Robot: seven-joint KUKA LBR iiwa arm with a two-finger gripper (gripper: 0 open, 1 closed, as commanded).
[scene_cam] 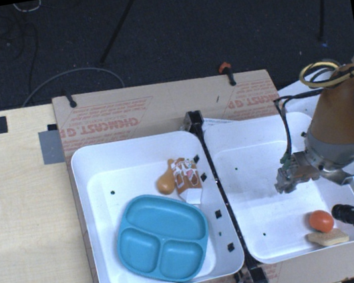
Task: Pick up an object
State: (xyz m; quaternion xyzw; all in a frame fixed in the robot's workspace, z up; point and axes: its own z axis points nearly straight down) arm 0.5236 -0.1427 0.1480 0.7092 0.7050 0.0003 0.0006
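Near edge, right bin: we see a small red ball [321, 220] and a tan flat piece [328, 237] touching it, tucked into the lower right corner of the right bin [254, 157]; we judge that the walls crowding them make an awkward approach.
Near edge, left bin: a blue divided plate [161, 238] lies flat and takes up the lower half of the left bin [96, 185], its rim near the bin's front wall, so we expect little room for a grip there.
Middle, left bin: a brown-and-white toy figure [180, 176] lies just above the plate, close to the divider between the bins.
Middle, right of frame: the gripper [291, 178] hangs low over bare floor in the right bin, up and left of the ball and apart from it; we cannot tell how its grasping parts stand, and we see nothing held.
Far: the tabletop [18, 199] and cardboard [157, 107] carry both bins.
Task status: we judge nothing picked yet; the ball seems the nearest candidate.
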